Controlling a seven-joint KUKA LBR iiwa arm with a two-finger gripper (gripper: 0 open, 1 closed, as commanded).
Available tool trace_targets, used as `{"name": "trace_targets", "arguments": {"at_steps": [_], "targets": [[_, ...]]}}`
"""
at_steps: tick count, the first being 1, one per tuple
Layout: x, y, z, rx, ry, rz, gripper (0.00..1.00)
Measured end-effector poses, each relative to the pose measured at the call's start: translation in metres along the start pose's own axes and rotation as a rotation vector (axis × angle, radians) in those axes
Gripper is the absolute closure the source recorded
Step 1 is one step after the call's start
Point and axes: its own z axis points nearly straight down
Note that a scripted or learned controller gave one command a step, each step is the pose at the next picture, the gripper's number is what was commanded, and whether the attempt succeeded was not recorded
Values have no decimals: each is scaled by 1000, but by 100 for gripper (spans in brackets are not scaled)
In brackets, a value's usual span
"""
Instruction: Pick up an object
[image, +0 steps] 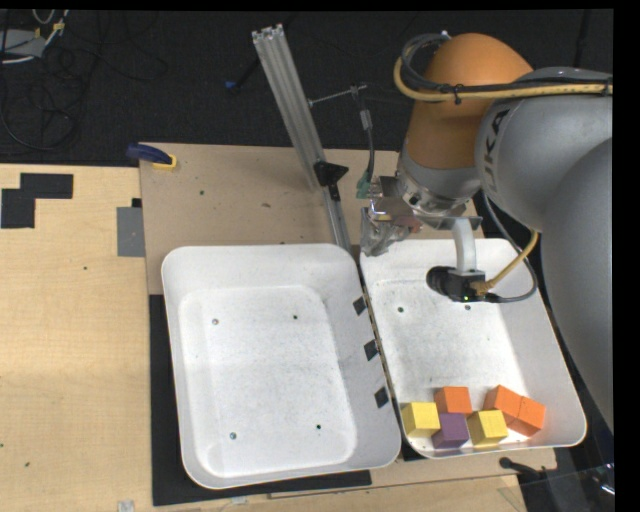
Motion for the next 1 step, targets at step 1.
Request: {"name": "trace_targets", "arguments": {"at_steps": [1], "targets": [[45,11,13,1,0,0,100]]}}
